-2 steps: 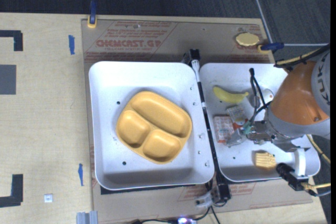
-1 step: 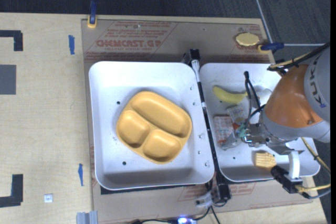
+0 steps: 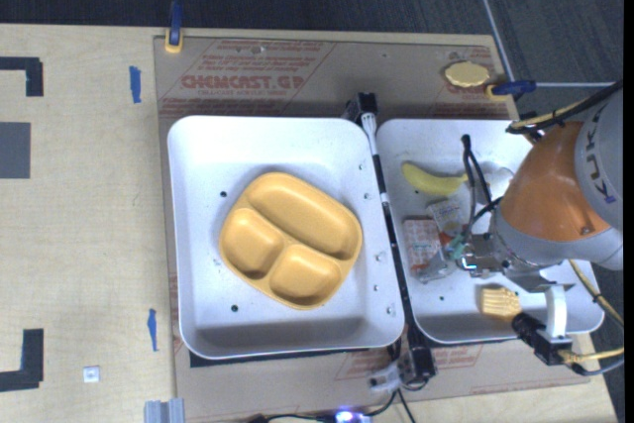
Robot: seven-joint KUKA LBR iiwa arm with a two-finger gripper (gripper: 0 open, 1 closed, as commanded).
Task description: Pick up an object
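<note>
Because our arm leans low over the right bin (image 3: 584, 317), we judge the tool (image 3: 466, 253) is seeking the clear packet (image 3: 428, 238) beside the banana (image 3: 432, 178); its state we cannot tell. A yellow tray (image 3: 288, 239) rests in the left bin (image 3: 198, 213).

Two bins sit side by side on the bench (image 3: 79, 213), and the left bin (image 3: 193, 213) holds a three-compartment tray (image 3: 289, 238) lying near its middle. In the right bin (image 3: 436, 327), a banana (image 3: 432, 178) lies toward the back, a clear packet (image 3: 428, 238) just in front of it by the left wall, and a small brush (image 3: 498, 301) nearer the front. The arm (image 3: 555, 198) reaches in from the right over that bin.
</note>
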